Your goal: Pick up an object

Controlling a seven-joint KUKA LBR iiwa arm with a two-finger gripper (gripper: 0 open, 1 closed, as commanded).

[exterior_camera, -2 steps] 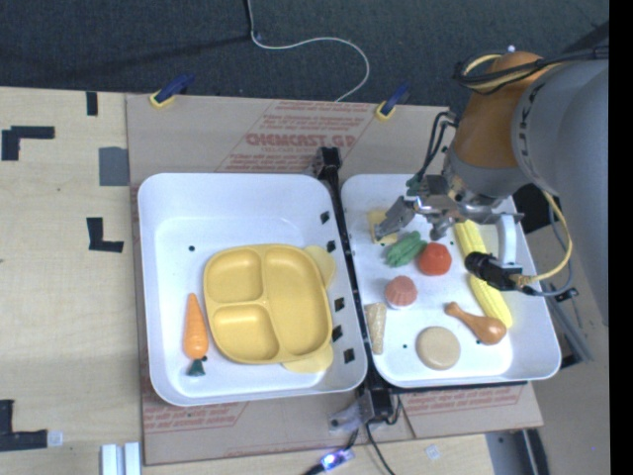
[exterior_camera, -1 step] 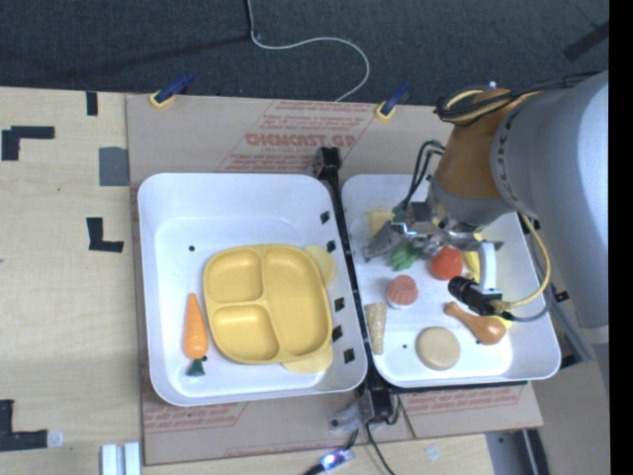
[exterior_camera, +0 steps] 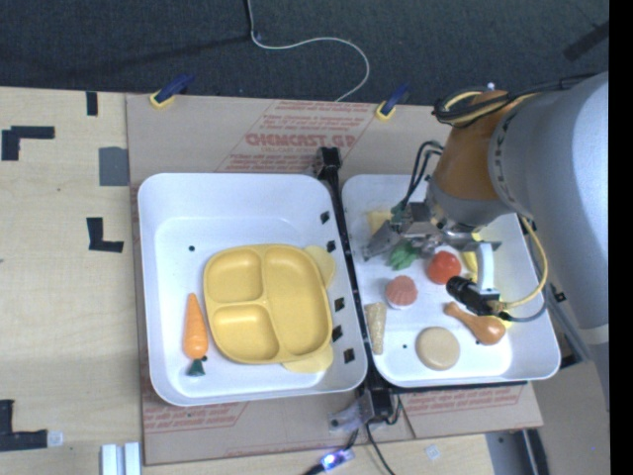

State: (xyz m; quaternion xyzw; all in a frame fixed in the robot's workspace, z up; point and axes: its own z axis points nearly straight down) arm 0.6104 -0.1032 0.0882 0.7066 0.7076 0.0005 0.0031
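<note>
Two shallow white bins are seen side by side on the desk (exterior_camera: 59,265), their inner rims touching along a black clipped seam.

The left bin (exterior_camera: 163,216) is largely taken up by a yellow divided plate (exterior_camera: 265,300), which is crowded toward the inner rim; an orange toy carrot (exterior_camera: 195,327) lies upright just beside the plate's left edge. A bare strip of floor is left along the far and left walls of this bin.

The right bin (exterior_camera: 539,359) is more crowded. The arm (exterior_camera: 514,156) is reached in from the right, and the claw (exterior_camera: 396,234) is lowered over the far-left part of the bin, close to the shared rim. Whether the claw is open or closed cannot be told, as it is blurred into the clutter.

A green piece (exterior_camera: 401,258) lies just beneath it, with a red tomato-like piece (exterior_camera: 444,265) just beside. A pink round piece (exterior_camera: 401,291), a tan disc (exterior_camera: 437,347), an orange-brown drumstick shape (exterior_camera: 477,325) and a pale cone (exterior_camera: 375,327) against the inner wall are spread nearer the front. Bare floor is left mainly at the front-right corner.
</note>
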